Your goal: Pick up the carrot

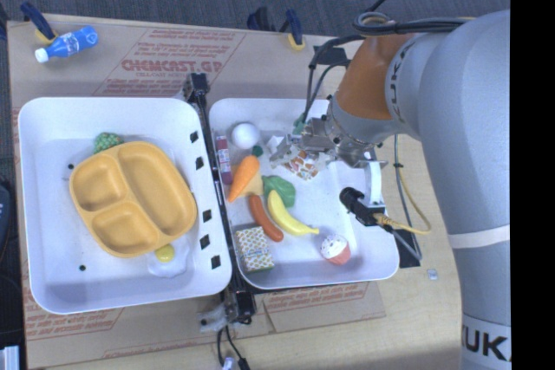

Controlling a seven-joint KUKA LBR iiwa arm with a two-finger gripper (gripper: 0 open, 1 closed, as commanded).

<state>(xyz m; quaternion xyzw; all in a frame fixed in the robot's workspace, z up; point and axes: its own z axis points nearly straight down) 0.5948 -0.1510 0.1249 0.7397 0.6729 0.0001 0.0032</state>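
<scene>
Arm: the grey arm [451,100] is reaching in from the right, its orange band [368,82] sitting over the far right part of the right bin.
Gripper: the gripper [299,153] is hanging low over the far middle of the right bin [381,260]; its fingers are lost against a small patterned packet under it, so I cannot tell how wide it is standing or whether it is gripping anything.
Carrot: the carrot [244,178] is lying in the right bin near its left wall, slanting with the green tip toward the far side; it is resting apart from the gripper, which is sitting to its right.
Right bin, other things: a white ball [244,134] is lying near the far left corner; a green piece [280,189], a sausage [264,218] and a banana [289,217] are crowding the middle; a checkered block [254,249] is sitting by the near left corner; a red-and-white egg shape [335,249] is lying near the near edge.
Left bin: the left bin [52,290] is carrying a yellow divided plate [130,197], with a green floret [107,140] at the plate's far edge and a fried egg toy [165,256] at its near edge.
Bench: a blue bottle [68,42] is lying at the far left corner of the bench.
</scene>
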